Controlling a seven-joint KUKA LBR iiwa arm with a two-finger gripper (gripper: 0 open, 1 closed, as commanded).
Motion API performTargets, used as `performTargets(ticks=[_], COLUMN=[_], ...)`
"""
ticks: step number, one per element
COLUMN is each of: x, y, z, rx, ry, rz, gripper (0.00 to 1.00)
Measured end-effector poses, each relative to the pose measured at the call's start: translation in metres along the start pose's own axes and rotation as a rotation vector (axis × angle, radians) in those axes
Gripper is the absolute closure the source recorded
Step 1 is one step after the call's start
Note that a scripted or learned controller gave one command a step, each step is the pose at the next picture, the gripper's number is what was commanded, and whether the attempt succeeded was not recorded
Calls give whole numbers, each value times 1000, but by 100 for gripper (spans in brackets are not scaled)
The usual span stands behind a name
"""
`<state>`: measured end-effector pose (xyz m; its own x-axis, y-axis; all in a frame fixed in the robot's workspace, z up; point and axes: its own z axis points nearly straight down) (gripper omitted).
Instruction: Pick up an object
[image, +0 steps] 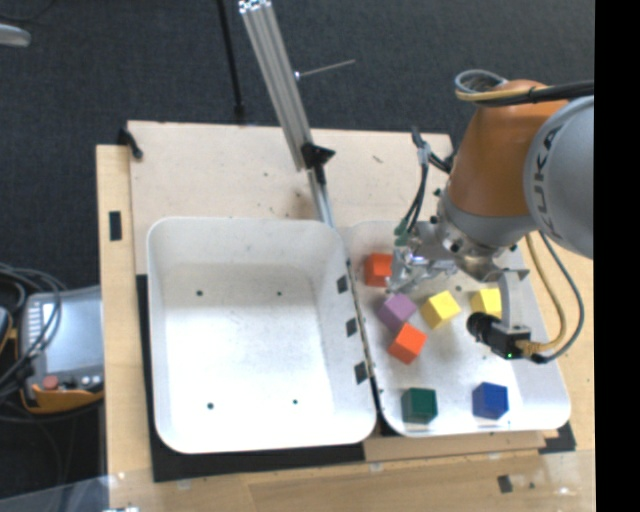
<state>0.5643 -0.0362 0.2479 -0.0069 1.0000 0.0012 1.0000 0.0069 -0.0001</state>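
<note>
A slanted overhead view shows a wooden bench holding two shallow white bins side by side. The left bin (250, 330) fills the centre-left of the frame. The right bin (530, 405) sits at centre-right and holds seven small cubes. A grey robot arm (520, 160) with an orange band enters from the upper right, and its gripper (415, 265) hangs low over the upper left part of the right bin.

Whether the jaws are open or closed cannot be told, because the wrist and cabling hide them, and no cube is seen held.

An orange-red cube (378, 268) lies just left of the gripper. A purple cube (396, 309) and a yellow cube (439, 308) lie just below it, with an orange cube (407, 343) lower still. A second yellow cube (487, 301) sits to the right, and a green cube (420, 405) and blue cube (490, 400) rest near the bin's lower edge.

The cubes near the gripper are crowded together, so a descent could likely strike a neighbour, push the target aside or close on nothing. The orange-red cube also sits near the bin wall, which could block one side of the grasp.

Part of the maker's name, "KUKA", reads vertically on the grey arm casing at upper right.
</note>
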Motion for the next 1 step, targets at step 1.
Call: performTargets(ticks=[1], x=[52], y=[1], z=[12], rx=[3], ry=[0], rz=[0], gripper=[100])
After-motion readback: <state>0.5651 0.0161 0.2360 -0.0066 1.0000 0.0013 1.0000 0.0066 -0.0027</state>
